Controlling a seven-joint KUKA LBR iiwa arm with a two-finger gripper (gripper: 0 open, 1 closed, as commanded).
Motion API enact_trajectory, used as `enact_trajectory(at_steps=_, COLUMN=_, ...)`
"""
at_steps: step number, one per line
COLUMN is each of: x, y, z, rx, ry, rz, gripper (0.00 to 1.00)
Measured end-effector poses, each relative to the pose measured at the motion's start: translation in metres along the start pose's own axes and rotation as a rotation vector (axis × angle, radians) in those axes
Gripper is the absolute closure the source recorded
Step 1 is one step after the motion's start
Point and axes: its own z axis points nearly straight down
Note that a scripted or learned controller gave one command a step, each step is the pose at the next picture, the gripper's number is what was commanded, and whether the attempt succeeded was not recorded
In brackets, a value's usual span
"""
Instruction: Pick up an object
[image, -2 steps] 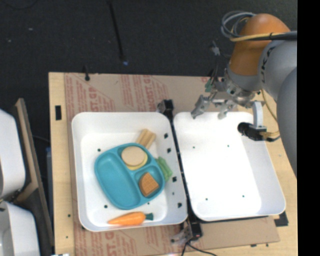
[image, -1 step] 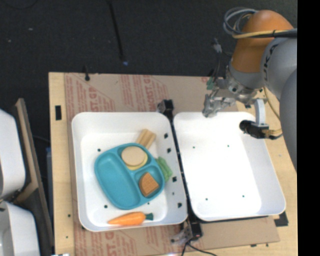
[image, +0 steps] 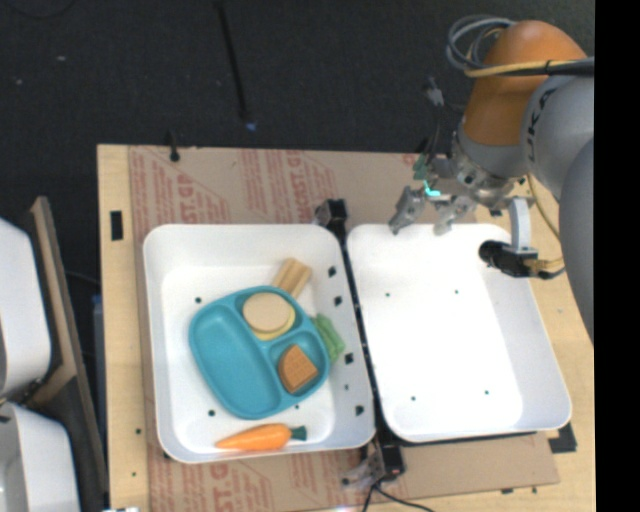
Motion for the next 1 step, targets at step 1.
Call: enact_trajectory(at_steps=1, x=-0.0004, y=0.0003, z=-0.0108, rx=-0.001, ry=0.000, rz=0.000, gripper=1.00)
